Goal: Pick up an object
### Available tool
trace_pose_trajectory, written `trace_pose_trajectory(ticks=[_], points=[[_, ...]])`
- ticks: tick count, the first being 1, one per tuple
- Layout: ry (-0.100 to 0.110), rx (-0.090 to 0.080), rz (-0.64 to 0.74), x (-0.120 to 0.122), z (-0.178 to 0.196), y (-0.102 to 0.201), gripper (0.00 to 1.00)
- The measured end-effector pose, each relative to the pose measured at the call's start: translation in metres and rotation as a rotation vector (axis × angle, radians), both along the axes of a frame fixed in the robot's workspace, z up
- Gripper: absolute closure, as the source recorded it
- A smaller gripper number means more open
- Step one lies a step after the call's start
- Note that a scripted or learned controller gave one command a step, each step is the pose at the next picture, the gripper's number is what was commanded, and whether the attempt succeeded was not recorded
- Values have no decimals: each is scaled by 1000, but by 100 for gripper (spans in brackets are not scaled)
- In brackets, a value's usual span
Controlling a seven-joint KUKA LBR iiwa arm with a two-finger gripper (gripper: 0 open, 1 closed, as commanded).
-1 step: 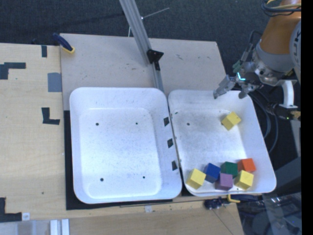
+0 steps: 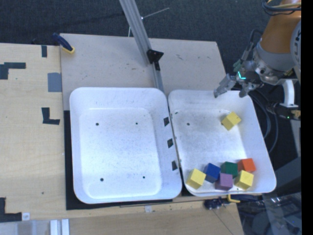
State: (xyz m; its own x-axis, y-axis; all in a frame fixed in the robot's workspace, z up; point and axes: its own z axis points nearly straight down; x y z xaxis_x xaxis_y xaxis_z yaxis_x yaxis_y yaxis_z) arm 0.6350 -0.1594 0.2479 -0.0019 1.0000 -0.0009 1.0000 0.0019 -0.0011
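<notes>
- I see my hand hovering over the far rim of the right bin, fingers spread apart and pinching nothing.
- The lone yellow cube lies in that bin, nearer the camera than the hand and almost straight under its line, well apart from the cluster.
- The other cubes crowd the near edge, touching one another.
- I judge the lone cube the cleaner pick: sides free, short descent.

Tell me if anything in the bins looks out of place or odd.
Nothing looks spilled or damaged. One yellow cube sits alone, tilted, in the right bin, apart from the blocks clustered at its near edge. The gripper hangs open over the bin's far rim.
</notes>
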Motion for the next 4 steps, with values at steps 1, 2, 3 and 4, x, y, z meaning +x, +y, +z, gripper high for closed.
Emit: trace_pose_trajectory(ticks=[1,2,3,4], points=[[6,1,-1,-11,-57,0,0],[6,0,-1,-19,-107,-5,0],[4,1,0,-20,-159,-4,0],[1,1,1,-19,-146,-3,100]])
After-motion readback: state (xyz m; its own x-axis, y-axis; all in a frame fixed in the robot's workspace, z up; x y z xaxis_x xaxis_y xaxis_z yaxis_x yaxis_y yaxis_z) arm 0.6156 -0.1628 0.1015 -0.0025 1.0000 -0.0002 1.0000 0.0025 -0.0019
